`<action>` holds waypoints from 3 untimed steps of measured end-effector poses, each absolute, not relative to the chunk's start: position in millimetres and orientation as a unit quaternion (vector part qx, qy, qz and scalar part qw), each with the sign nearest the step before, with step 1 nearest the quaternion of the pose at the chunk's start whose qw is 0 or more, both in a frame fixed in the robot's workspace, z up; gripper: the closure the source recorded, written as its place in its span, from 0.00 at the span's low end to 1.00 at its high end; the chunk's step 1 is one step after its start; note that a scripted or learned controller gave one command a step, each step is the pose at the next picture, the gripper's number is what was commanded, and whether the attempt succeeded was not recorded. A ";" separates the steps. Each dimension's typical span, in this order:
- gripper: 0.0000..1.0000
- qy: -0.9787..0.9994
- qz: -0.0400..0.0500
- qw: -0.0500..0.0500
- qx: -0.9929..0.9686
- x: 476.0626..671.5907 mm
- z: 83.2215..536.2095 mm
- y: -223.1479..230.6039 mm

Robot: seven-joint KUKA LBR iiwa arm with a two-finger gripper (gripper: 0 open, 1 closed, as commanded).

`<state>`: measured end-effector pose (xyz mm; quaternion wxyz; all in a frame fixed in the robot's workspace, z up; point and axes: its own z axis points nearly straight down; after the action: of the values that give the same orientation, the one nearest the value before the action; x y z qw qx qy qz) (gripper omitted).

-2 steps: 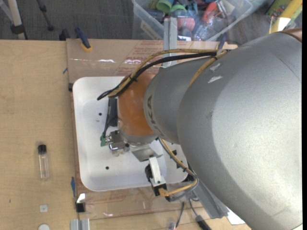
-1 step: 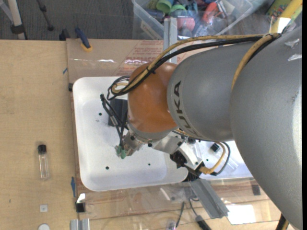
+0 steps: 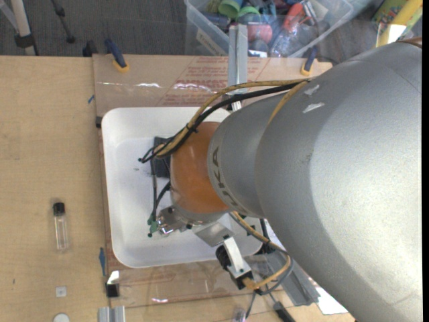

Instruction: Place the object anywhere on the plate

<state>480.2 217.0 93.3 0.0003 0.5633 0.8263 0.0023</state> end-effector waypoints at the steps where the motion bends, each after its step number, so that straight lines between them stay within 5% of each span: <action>1: 1.00 0.867 0.000 0.000 0.498 560.9 178.4 201.5; 2: 1.00 0.868 -0.001 -0.001 0.497 478.5 192.5 211.1; 3: 1.00 0.951 0.000 0.000 0.310 527.3 127.6 215.9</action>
<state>527.3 215.9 127.6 -0.0002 0.3097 0.9508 0.0004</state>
